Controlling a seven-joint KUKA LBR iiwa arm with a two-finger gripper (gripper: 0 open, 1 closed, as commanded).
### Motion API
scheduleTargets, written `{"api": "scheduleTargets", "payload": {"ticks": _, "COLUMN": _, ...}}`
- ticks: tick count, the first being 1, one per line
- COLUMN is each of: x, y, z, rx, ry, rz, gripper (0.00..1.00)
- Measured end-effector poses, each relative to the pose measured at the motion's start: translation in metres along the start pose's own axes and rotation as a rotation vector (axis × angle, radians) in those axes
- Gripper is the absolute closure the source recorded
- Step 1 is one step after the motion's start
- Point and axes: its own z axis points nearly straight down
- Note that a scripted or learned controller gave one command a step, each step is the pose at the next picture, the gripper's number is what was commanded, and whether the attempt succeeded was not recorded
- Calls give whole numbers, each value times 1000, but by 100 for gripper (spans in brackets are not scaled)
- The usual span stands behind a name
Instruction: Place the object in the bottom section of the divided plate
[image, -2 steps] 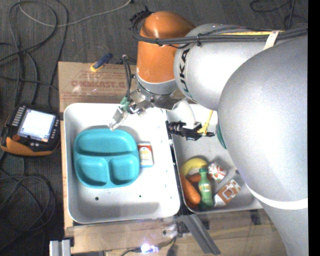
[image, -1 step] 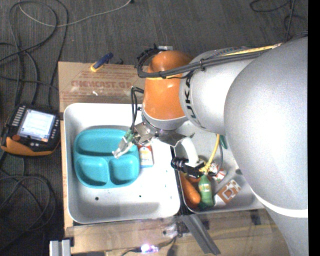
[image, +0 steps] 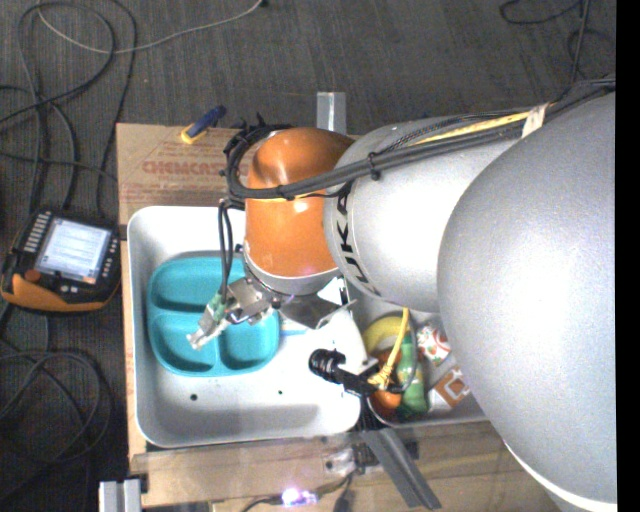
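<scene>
A teal divided plate (image: 178, 290) lies in the left white bin (image: 200, 410), toward its upper left. My gripper (image: 208, 328) hangs over the plate's middle, above the ridge that splits its sections, fingertips pointing down and left. A small pale green and white object (image: 214, 312) sits pinched between the fingers, just above the plate. The orange band of the arm (image: 290, 215) and the big grey arm body cover the bin's upper right part.
The right bin (image: 440, 400) holds a yellow item (image: 385, 335), a green one (image: 412, 385) and an orange one (image: 388, 402), mostly hidden under the arm. A handheld control pendant (image: 65, 258) lies left of the bench. Bare white floor of the left bin stretches below the plate.
</scene>
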Motion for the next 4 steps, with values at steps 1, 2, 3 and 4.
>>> {"api": "scheduleTargets", "payload": {"ticks": 1, "x": 0, "y": 0, "z": -7, "rx": 4, "ry": 1, "rz": 0, "gripper": 100}}
{"api": "scheduleTargets", "payload": {"ticks": 2, "x": -48, "y": -39, "z": 97, "rx": -14, "ry": -2, "rz": 58, "gripper": 100}}
{"api": "scheduleTargets", "payload": {"ticks": 3, "x": -47, "y": -39, "z": 96, "rx": -15, "ry": -1, "rz": 56, "gripper": 0}}
{"api": "scheduleTargets", "payload": {"ticks": 4, "x": -47, "y": -40, "z": 91, "rx": -4, "ry": 1, "rz": 56, "gripper": 100}}
